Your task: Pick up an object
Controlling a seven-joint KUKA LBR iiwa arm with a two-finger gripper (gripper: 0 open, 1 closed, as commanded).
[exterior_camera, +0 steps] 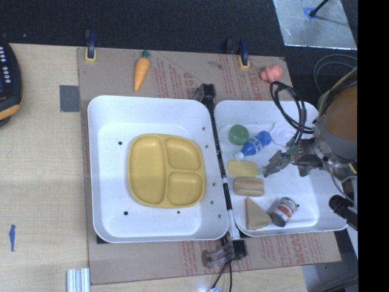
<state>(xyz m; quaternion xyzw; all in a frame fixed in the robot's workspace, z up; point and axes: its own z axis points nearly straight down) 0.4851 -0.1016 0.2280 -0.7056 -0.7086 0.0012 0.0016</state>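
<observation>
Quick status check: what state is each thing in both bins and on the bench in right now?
End effector: open, holding nothing, over right bin.
Bottle: lying down.
Can: on its side.
Green ball: resting, untouched.
Yellow tray: flat in left bin.
Carrot: outside the bins.

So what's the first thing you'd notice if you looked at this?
Probably the big yellow tray with three sections, sitting in the middle of the left bin. Next, the right bin crowded with small things: a green ball, a blue bottle and a little can. The robot's gripper hangs over that bin from the right, near the bottle.
</observation>
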